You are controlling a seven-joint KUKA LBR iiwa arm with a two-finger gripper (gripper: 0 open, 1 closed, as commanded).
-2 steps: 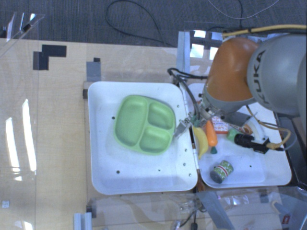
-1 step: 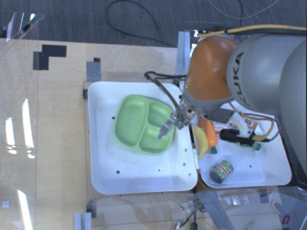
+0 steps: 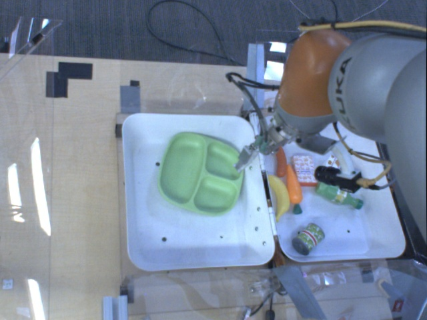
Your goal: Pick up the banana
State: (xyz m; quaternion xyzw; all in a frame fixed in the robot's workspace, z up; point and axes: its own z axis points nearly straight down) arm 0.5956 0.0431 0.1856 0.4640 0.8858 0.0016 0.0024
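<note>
The banana (image 3: 280,195) lies in the bin on the view's right (image 3: 353,235), close against that bin's left wall, its length running roughly from the far side toward the near side with a slight curve. An orange carrot (image 3: 289,177) lies just beside it on the right, nearly parallel and seemingly touching it along part of its length, with its green end pointing toward the near side. Farther right in the same bin a green bottle (image 3: 341,197) lies on its side, and a small can (image 3: 308,237) rests nearer the front edge, well apart from the banana. A pale card with red marks (image 3: 303,169) sits next to the carrot's upper part. The gripper (image 3: 244,159) is not over the banana: it hangs above the other bin (image 3: 193,245), at the right edge of the green divided plate (image 3: 200,172) that lies there, and it may be touching the plate's rim, though the slant of the view leaves that unsure. Whether the gripper is open or closed cannot be told from this angle, and nothing is seen held in it.
</note>
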